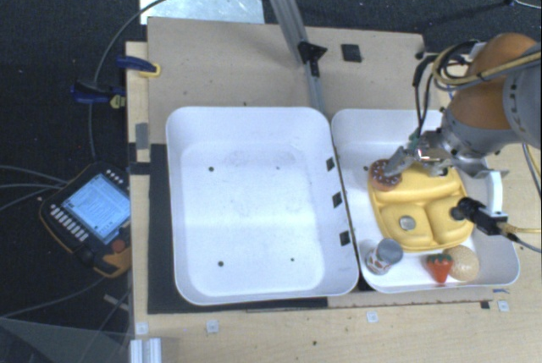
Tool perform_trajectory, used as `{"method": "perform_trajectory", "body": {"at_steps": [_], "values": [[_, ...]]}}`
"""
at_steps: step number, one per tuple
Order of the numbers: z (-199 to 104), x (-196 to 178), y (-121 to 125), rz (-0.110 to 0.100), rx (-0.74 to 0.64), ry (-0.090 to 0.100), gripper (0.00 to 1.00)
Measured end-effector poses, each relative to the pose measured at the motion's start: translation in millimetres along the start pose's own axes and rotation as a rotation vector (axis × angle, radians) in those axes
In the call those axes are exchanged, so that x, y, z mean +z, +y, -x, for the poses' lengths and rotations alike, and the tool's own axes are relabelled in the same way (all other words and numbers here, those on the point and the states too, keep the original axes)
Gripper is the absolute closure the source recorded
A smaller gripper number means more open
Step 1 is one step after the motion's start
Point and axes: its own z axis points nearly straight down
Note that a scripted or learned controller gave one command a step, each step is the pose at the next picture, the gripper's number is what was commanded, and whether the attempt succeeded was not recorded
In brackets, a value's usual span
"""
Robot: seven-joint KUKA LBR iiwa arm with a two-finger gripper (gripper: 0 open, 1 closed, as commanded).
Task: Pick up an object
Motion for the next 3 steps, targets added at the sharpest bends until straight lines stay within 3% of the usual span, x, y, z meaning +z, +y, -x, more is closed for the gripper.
{"method": "perform_trajectory", "body": {"at_steps": [1, 2, 3], "values": [[-5, -11, 2, 0.0, -0.003, 0.012, 1.0], [-12, -70, 10, -0.007, -0.002, 0.0, 1.0], [-13, -76, 11, -0.011, -0.001, 0.001, 1.0]]}}
